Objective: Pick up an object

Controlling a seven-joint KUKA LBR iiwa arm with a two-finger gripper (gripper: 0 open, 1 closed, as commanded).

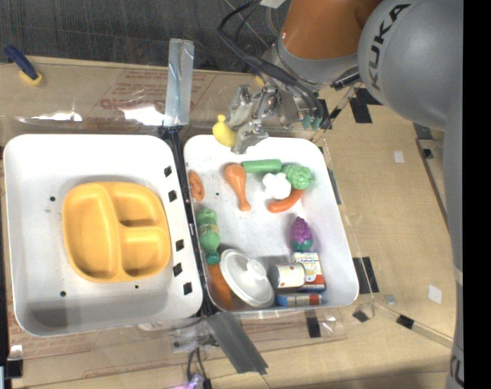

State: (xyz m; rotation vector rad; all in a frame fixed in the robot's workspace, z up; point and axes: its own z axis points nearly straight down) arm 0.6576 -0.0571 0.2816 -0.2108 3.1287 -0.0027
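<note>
My gripper (236, 136) hangs over the back left corner of the right bin (336, 217), shut on a small yellow toy (223, 131) that is held above the bin's rim. Below it in the right bin lie an orange drumstick (238, 185), a green cucumber (262, 166), a broccoli piece (298, 176), a white cauliflower piece (275, 185), a carrot (283, 202) and a purple eggplant (301, 233). A green corn-like toy (207, 231) lies along the bin's left wall.
At the right bin's front sit a white lidded pot (247, 278), a small can (288, 276) and a little carton (309, 267). The left bin (27, 177) holds a yellow divided tray (116, 231). A silver taped divider (179, 79) stands at the back.
</note>
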